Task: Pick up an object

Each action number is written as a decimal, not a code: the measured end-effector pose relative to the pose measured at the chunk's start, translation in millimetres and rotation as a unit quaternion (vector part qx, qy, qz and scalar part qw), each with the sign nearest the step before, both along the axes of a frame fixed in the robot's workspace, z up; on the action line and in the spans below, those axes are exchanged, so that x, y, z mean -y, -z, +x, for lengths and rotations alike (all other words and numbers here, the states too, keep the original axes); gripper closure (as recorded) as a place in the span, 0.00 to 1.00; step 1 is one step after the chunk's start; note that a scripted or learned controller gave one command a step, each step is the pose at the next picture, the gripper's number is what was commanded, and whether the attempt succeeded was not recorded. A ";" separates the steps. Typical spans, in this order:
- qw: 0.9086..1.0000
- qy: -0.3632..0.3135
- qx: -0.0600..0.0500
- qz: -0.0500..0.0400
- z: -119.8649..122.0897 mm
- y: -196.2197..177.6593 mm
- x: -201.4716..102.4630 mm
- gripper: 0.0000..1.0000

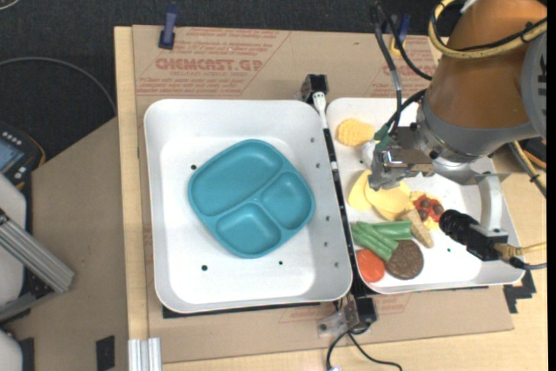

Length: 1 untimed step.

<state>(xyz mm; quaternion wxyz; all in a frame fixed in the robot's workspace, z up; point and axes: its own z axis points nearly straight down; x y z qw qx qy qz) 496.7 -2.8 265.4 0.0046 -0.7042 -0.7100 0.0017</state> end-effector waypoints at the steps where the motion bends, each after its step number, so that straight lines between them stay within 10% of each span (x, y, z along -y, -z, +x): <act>1: 1.000 -0.002 0.011 0.000 -17.3 -121.4 -89.0 1.00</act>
